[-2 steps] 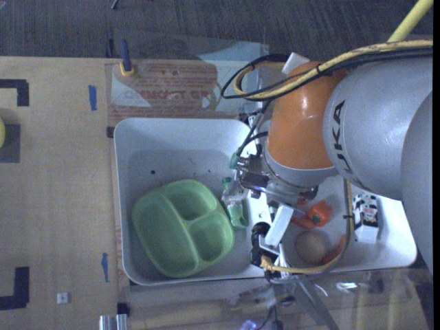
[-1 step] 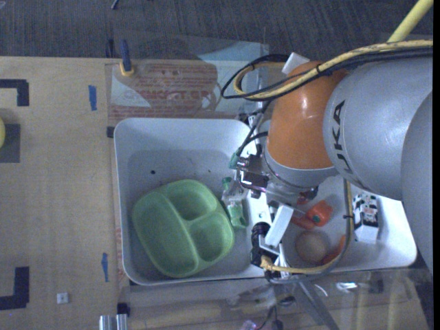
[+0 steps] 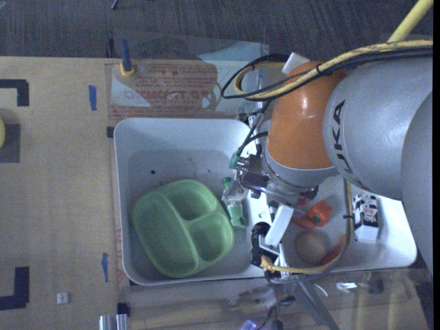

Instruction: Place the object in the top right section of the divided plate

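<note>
camera view
arm: grey KUKA arm (image 3: 385,122) with orange band (image 3: 302,126) came in from the right and covered most of the right bin (image 3: 395,249).
gripper: gripper (image 3: 237,205) hung low at the seam between the bins, just beside the plate's right edge. Open or clenched: could not tell, wrist and cables hid it.
object: small green piece (image 3: 238,214) sat right at the tool tip, touching or nearly touching the plate rim. Probably the task's thing, but a grasp was not confirmed. It was not in any plate section.
plate: green divided plate (image 3: 183,227) lay in the left bin (image 3: 137,150), tilted relative to the bin walls, all three sections bare.
other items: an orange thing (image 3: 315,214) and a brownish round thing (image 3: 311,246) lay in the right bin under the wrist.
risk 1: plate sat rotated, so "top right" was ambiguous; a drop by bin coordinates could land on a divider ridge or in the wrong section.
risk 2: tool was at the rim, so a low sideways move could shove the plate instead of clearing it.
risk 3: weak or absent grip meant the piece could fall between plate and bin wall.
risk 4: loose yellow cable (image 3: 309,267) drooped near the right bin's items and could snag.
surface: wooden bench (image 3: 55,205) with blue tape marks and black corner marks; a brown board (image 3: 168,88) behind the left bin.
room: dark carpet (image 3: 206,5) beyond the bench.
</note>
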